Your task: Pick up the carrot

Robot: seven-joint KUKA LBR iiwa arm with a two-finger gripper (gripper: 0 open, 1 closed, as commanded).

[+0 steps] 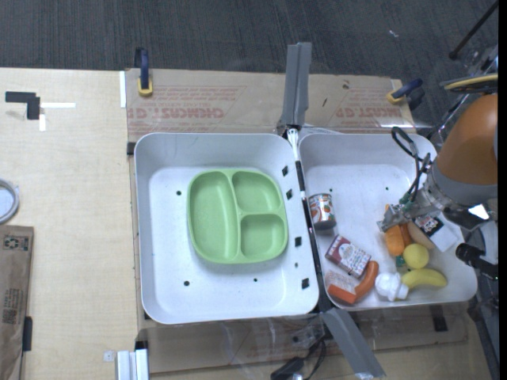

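The carrot (395, 238) is seen in the right bin (356, 153), near its right wall, directly beneath the pincer (394, 219); whether the pincer is spread or pressed together cannot be told. A lemon (416, 255) and banana (424, 277) are crowded just beside it. Open floor is left toward a small can (321, 210) at the bin's left edge.

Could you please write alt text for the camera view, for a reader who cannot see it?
The gripper is down in the right bin at the carrot, beside a lemon, banana, sausage, small can and red carton. The left bin holds a green divided plate.
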